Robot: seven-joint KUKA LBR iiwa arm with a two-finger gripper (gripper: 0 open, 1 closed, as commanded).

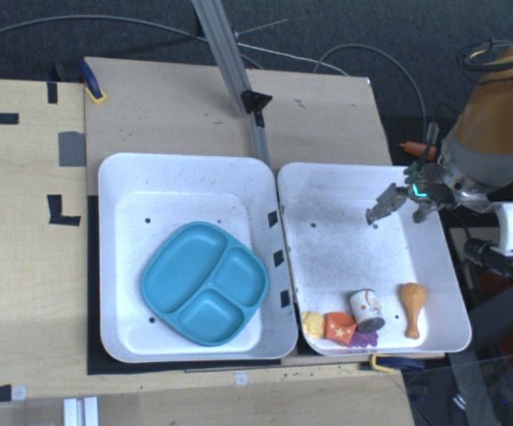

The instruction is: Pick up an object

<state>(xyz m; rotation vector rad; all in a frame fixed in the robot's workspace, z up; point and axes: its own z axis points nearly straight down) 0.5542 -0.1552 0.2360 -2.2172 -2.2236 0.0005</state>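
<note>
My gripper [402,209] hovers over the upper right part of the right bin [345,193], open, with nothing between its dark fingers [382,209]. Along that bin's front edge lie a tan drumstick-shaped toy [412,307], a small white can [366,306], an orange-red block [339,326], a purple piece [364,338] and a yellow piece [313,324]. All of them are well in front of the gripper and apart from it. A blue divided plate [205,282] rests in the left bin [123,185].
A slanted grey metal pole [230,51] crosses the bench behind the bins, ending near the ridge between them. Cables run over the dark floor at the back. The arm's orange band [492,105] rises at the right edge.
</note>
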